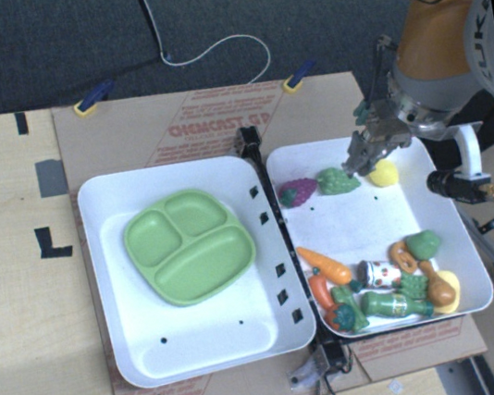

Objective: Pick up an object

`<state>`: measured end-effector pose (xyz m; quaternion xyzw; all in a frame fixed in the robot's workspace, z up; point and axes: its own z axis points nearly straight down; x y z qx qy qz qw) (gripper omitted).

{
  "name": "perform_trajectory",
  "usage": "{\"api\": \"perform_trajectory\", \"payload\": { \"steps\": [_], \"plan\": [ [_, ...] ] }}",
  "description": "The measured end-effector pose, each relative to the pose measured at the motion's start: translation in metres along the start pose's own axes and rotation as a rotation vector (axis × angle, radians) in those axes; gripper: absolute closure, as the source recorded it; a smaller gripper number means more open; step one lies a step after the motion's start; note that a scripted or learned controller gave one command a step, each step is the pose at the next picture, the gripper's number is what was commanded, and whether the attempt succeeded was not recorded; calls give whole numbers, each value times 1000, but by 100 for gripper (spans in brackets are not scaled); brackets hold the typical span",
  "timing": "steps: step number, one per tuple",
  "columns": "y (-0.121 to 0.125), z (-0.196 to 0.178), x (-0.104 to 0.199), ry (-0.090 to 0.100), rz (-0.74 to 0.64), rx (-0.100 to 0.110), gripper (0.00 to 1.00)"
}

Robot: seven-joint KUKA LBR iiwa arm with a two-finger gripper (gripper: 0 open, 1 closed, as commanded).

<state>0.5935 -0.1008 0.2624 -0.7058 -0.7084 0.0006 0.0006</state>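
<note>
In the right bin (436, 207), a purple toy (297, 192), green leafy toy (338, 180) and yellow lemon (383, 175) line the far wall; a carrot (324, 264) and mixed toys crowd the near corner. The left bin (111, 280) holds a green divided plate (189, 245). The claw (362, 158) hangs between leafy toy and lemon, whether apart or together I cannot tell.

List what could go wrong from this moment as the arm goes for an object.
1. The gripper hovers between the green toy and the yellow toy; it may close on neither or nudge both.
2. Both lie near the right bin's far wall, so a push could wedge one against it.
</note>
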Motion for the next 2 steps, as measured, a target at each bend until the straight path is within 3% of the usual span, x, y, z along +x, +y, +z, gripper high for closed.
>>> {"api": "perform_trajectory", "payload": {
  "steps": [1, 2],
  "plan": [
    [-50, -194, 72, 1, -5, -19, 100],
    [-80, -148, 144, 1, -6, 4, 100]
  ]
}}
